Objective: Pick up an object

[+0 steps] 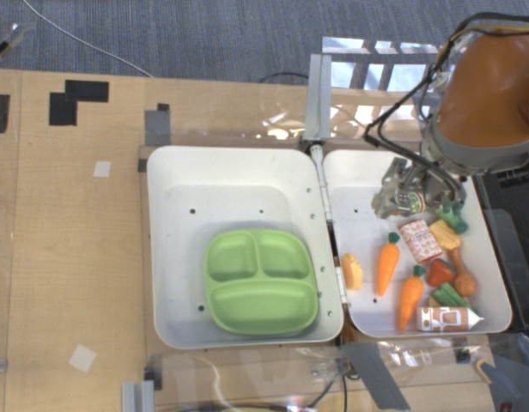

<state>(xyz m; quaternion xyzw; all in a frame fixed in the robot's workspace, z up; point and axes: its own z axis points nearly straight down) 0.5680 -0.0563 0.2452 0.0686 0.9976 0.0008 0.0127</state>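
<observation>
My gripper (403,190) hangs low over the back of the right bin (359,174), under the orange-banded wrist (488,84). A small can with a green label (412,202) sits right at its tip, partly hidden by it. Just in front lie a pink patterned box (420,239), two orange carrots (387,264) (410,299), a red toy vegetable (440,272) and a white carton (447,318). A small yellow-orange piece (353,271) rests by the bin's left wall.
The left bin (187,187) holds a green divided plate (261,280) at its front. Green pieces (451,296) and a yellow block (446,235) crowd the right bin's right side. A metal divider (320,187) separates the bins.
</observation>
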